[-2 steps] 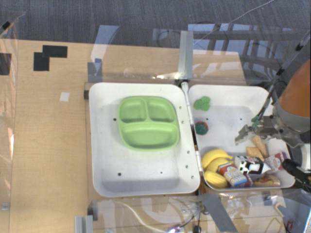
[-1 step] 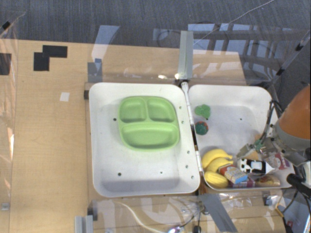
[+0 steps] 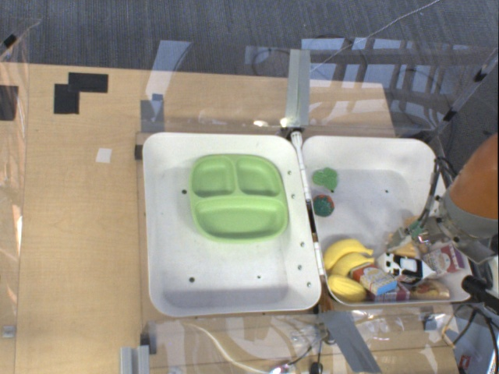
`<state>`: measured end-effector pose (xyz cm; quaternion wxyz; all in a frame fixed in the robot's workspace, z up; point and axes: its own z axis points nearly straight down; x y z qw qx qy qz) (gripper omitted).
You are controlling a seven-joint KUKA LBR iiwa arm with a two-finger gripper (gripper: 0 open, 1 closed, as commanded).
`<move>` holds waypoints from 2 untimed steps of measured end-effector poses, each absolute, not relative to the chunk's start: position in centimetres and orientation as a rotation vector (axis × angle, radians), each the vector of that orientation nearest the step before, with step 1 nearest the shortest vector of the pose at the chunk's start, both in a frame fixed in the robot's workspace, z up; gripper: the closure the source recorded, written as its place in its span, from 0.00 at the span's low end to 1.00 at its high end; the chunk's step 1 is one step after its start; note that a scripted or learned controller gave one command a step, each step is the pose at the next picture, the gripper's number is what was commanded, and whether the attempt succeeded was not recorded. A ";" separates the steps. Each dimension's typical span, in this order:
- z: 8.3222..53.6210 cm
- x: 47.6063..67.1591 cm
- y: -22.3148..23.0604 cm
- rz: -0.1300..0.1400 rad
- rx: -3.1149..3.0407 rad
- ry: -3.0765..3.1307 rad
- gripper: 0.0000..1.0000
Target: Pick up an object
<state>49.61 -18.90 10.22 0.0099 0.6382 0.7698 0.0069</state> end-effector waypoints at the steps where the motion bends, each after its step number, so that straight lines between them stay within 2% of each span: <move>1: 22.3 57.1 -11.9 0.007 1.995 2.420 1.00; 2: 22.3 57.1 -12.0 0.005 1.996 2.420 0.00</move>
